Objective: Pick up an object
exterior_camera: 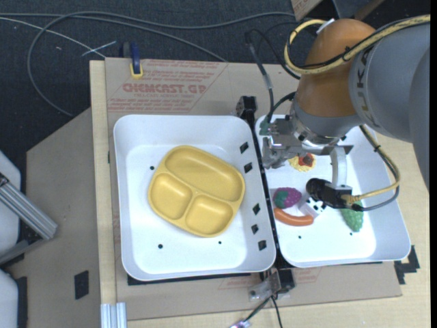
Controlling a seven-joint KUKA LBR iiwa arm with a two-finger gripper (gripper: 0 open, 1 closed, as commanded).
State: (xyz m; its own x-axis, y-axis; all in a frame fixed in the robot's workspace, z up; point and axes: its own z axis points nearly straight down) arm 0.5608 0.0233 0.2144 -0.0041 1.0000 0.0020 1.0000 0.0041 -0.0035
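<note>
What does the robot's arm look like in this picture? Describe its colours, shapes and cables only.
The arm is bulky, rounded and grey, with a domed orange band above the wrist. A yellow cable loops over the orange part, and another trails below. The gripper end is grey metal with black parts.

A single fixed camera looks down from above at a slant onto the tabletop (102,183). It stands far enough off to take in both white bins whole: the left bin (130,203) sits near the middle of the frame, the right bin (382,238) toward the right side. Dark carpet (61,46) fills the top of the picture, so the far edge of the tabletop lies upward in frame and the near edge at the bottom. The arm (355,60) enters from the upper right and looms large, being nearer the lens than the bins. It hides part of the right bin's far end.
</note>
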